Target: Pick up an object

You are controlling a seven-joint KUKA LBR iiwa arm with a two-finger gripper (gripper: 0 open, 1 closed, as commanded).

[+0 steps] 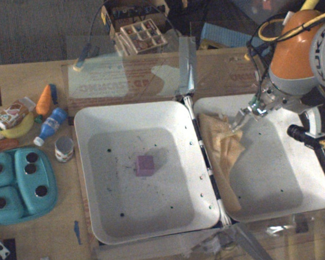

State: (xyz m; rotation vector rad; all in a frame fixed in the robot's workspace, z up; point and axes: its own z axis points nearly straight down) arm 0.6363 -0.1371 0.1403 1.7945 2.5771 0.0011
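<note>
**Arm over the right bin, purple block alone in the left**

2 shallow white bins sit side by side on the bench. In the left bin (93, 127) lies 1 small purple block (145, 165), flat on the floor near the middle and well apart from every wall. The right bin (306, 198) holds a tan cloth (226, 149), crumpled and draped along its left wall, running from the upper left corner down towards the middle of that side.

The arm (301, 56) comes in from the right, its orange band above the upper right part of the right bin. The gripper (251, 112) hangs over that bin's upper left area, just beside the top edge of the tan cloth. Whether it touches the cloth cannot be told, and whether the claw is open or closed cannot be told either: the tips are too small and blurred against the cloth.

On the bench left of the bins stand a teal tray (19, 183) with 4 dark round wells, a small can (64, 148), a blue bottle (50, 126) lying down, a banana (16, 129) and an orange carrot (45, 100). Beyond the bins sits a cardboard box (135, 12).
</note>
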